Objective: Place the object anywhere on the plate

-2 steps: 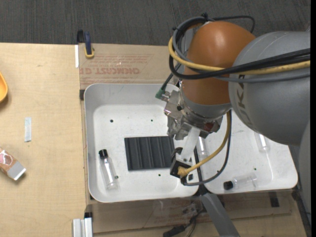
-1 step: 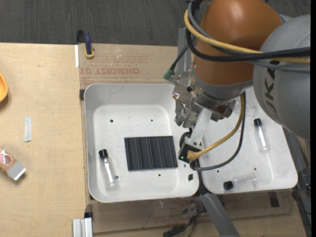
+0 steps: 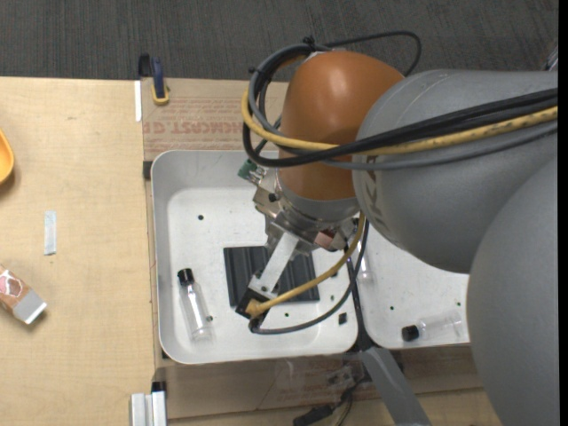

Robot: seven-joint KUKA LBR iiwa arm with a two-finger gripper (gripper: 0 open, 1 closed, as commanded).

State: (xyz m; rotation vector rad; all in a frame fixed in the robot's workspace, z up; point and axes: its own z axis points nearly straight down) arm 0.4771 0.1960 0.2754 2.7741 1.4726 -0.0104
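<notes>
Wooden surface [image 3: 80,149] carries two white bins. A clear vial [image 3: 193,304] lies at the left bin's [image 3: 169,238] front left corner. A second vial [image 3: 432,330] lies by the right bin's [image 3: 399,295] front edge. The tool [image 3: 300,231] hangs above a black ribbed slab [image 3: 247,269] in the middle of the left bin; whether it is apart or together cannot be told.

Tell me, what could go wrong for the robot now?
1. The arm hangs over the left bin and covers part of the dark ribbed slab, so a missed grab there might go unseen.
2. The clear vial lies on its side near the bin wall. Being round, it could roll away if nudged.
</notes>
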